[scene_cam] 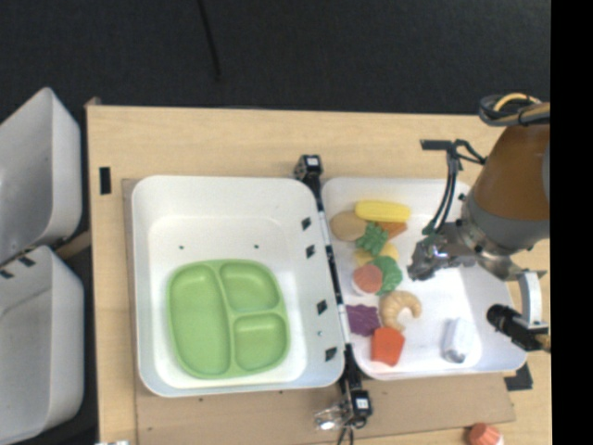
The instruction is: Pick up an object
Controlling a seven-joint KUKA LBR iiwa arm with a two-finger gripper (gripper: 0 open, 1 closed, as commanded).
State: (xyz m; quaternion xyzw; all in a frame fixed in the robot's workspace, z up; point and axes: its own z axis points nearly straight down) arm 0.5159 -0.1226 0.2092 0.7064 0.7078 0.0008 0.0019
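Over the right bin, the gripper hangs beside the toy food pile: yellow corn, green leafy piece, croissant, orange block. Finger opening can't be made out; nothing visibly held. Green divided tray sits in left bin.

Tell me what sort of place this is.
Most likely a robot lab's pick-and-place test bench: two white bins set on a board, toy food such as a plastic corn cob, and the arm's gripper over them.
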